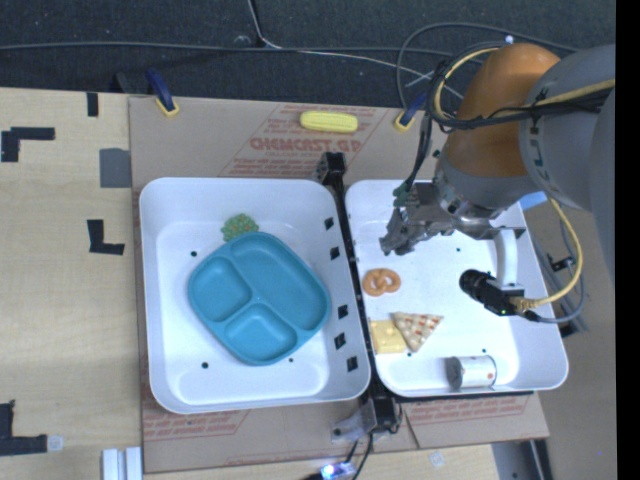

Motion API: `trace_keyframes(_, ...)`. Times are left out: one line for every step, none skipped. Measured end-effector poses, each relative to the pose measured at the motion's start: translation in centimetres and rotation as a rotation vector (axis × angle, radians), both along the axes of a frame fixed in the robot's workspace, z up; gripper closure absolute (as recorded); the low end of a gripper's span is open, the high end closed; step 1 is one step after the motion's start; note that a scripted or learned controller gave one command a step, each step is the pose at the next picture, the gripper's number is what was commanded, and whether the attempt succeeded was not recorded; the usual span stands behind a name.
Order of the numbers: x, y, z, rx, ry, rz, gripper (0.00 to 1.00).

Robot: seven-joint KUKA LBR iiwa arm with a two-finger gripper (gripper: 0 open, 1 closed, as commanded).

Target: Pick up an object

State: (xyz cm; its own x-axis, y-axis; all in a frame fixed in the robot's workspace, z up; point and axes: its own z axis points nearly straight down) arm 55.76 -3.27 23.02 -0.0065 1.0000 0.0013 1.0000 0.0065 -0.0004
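Camera view: gripper (392,245) hanging over right bin (540,368), pretzel (381,283) lying just beside it at 6 o'clock; finger state impossible to tell. Pizza slice (418,326) and yellow block (387,336) sitting touching, further toward 6. Can (471,372) lying at 5 o'clock. Blue tray (258,297) and green piece (239,227) resting in left bin (160,368).

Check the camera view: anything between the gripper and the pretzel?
Nothing. In the camera view the gripper hangs just above the pretzel, with bare white floor of the right bin between them.
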Motion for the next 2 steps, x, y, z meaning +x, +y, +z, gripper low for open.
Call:
trace_keyframes(-0.5, 5.1, -1.3, -0.001, 0.002, -0.001, 1.0)
trace_keyframes(-0.1, 10.6, -0.4, 0.0, 0.001, 0.001, 1.0)
